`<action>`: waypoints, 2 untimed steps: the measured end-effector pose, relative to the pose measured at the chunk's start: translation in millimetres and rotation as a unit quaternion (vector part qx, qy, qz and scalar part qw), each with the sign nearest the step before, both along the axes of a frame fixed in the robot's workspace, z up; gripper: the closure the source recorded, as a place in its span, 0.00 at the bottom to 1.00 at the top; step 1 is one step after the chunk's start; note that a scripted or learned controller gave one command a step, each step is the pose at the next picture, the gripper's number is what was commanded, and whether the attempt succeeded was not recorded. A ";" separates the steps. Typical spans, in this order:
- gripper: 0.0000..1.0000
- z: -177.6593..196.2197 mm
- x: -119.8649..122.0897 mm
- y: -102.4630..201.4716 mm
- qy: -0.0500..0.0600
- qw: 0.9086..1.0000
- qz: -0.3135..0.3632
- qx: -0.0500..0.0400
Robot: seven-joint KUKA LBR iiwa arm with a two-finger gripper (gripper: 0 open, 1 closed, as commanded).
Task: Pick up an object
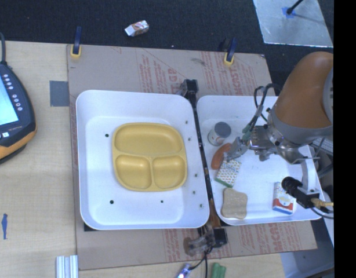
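Observation:
The right bin [256, 108] holds several small items. A grey round can [219, 133] stands near its left wall. Beside it an orange-red elongated item [219, 154] lies tilted, with a green-and-white packet [228, 172] just below. A tan bread-like slice [234, 203] sits at the front edge, and a red-and-white carton [283, 201] lies at the front right. My gripper [240, 146] hangs low over the bin's middle, its tip right beside the orange-red item and above the packet. I see nothing held in it.
The left bin [97, 207] carries a yellow divided plate [149, 156]. The grey arm with its orange band [305, 94] covers the right bin's far right part. Cables [302, 193] trail near the carton. A teach pendant [7, 112] lies at the bench's left.

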State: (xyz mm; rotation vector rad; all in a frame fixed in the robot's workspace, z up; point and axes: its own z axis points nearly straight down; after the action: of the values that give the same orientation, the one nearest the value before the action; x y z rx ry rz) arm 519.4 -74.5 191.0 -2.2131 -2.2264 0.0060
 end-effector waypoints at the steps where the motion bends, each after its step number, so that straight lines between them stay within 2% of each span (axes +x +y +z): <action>1: 0.00 -94.9 41.6 -19.3 -0.005 1.000 0.000 0.001; 2: 0.00 -99.2 74.7 -20.9 -0.001 1.000 -0.001 0.000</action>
State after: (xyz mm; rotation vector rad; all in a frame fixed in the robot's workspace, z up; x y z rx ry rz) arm 594.1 -95.4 91.8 -2.2158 -2.2243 0.0033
